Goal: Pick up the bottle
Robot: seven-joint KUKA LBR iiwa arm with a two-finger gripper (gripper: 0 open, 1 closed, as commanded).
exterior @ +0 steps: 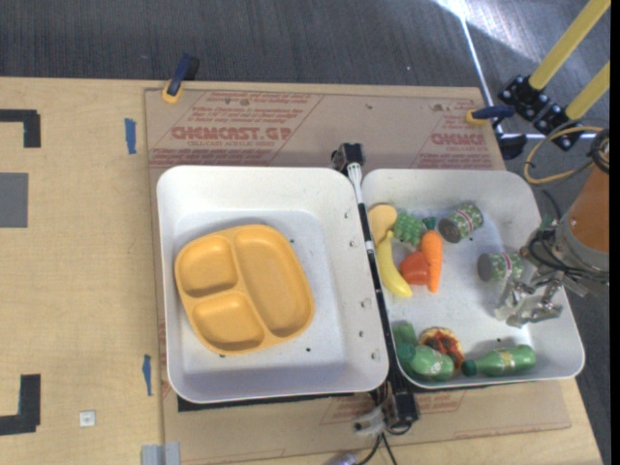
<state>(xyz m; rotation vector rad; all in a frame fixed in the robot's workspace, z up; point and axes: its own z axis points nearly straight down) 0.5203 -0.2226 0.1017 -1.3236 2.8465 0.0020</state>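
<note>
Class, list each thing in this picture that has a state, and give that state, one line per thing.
green bottle: lying on its side, right bin, untouched
can: tipped on its side
carrot: lying flat
banana: lying flat beside the divider
yellow tray: face up, left bin
gripper: low over right bin, away from bottle

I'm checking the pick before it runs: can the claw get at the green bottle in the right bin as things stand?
Probably yes. The green bottle lies near the right bin's front wall, just below the claw, with nothing on top; the wall close behind may crowd a grasp.

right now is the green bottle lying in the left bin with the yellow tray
No, the green bottle lies on its side in the right bin, near its front edge; the yellow tray sits in the left bin.
</note>
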